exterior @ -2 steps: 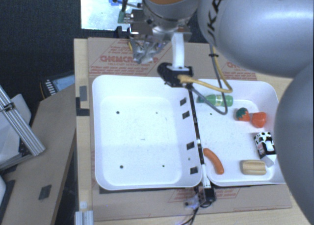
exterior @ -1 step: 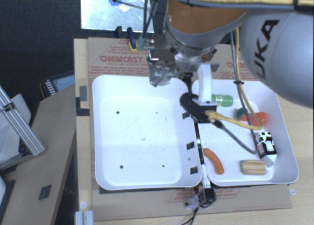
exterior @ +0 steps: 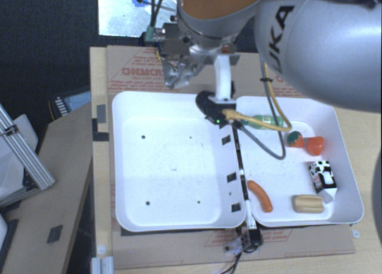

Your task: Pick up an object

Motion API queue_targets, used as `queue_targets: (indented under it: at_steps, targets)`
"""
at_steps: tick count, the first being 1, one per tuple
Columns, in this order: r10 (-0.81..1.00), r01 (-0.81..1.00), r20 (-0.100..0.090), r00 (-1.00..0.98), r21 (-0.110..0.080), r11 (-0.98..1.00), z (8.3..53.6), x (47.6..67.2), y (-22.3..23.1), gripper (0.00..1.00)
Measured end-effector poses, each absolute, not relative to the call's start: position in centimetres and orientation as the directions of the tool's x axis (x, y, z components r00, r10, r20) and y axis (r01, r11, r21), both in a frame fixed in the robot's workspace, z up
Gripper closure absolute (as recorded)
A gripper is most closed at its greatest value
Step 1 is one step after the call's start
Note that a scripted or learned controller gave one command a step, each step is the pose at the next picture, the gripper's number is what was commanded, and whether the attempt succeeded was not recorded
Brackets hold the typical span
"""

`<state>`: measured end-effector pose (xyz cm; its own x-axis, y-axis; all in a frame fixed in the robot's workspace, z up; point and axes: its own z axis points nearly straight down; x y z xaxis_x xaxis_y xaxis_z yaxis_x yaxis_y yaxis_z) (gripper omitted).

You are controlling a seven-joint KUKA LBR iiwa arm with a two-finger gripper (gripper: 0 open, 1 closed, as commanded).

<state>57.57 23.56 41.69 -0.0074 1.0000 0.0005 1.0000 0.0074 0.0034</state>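
1. The gripper (exterior: 178, 74) hangs from the grey arm (exterior: 310, 34) above the far edge of the left bin (exterior: 128, 147), over the cardboard sheet (exterior: 137, 67) behind it; its metal fingers point down, but whether they are spread or closed cannot be told, and nothing is seen between them.
2. All the objects lie in the right bin (exterior: 340, 165), to the right of the gripper and nearer the camera.
3. Closest to the gripper is a green bottle (exterior: 267, 120), lying on its side just beyond a yellow cable (exterior: 262, 125) and a black fitting (exterior: 210, 107).
4. Further right rests an orange carrot toy (exterior: 307, 143) with a green top.
5. Nearer the camera from there sits a black-and-white cow-pattern carton (exterior: 323, 175).
6. Well apart from the gripper, near the bin's front wall, lie an orange sausage (exterior: 261, 196) and a tan bread roll (exterior: 308, 203).
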Motion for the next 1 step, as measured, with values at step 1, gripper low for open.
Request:
queue_targets:
  at_steps: [1]
  targets:
    - [1.0, 1.0, 0.0, 0.001, 0.005, -0.001, 41.37, 66.31, 23.29, 1.0]
